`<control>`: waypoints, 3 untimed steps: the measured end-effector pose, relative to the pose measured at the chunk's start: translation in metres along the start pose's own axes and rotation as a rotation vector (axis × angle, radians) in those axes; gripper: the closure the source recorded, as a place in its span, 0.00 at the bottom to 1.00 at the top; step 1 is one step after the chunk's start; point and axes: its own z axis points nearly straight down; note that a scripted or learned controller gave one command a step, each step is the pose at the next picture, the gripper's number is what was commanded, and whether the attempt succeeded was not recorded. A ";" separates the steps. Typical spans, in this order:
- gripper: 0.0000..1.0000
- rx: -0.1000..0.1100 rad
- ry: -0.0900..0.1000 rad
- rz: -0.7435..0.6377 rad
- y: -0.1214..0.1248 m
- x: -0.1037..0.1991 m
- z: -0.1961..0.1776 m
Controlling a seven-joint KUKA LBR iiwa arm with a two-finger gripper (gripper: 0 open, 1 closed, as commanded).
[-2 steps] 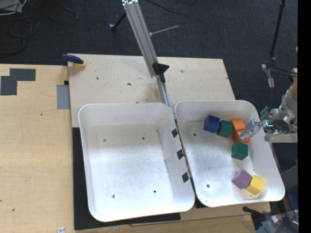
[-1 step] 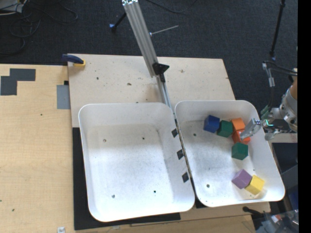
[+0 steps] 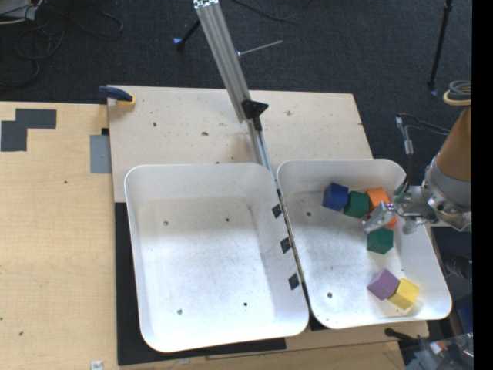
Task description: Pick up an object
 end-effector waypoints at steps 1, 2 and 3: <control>0.00 -0.004 -0.002 -0.001 0.000 0.003 0.063; 0.00 -0.029 -0.011 0.003 0.006 0.000 0.071; 1.00 -0.030 -0.013 0.009 0.006 -0.002 0.062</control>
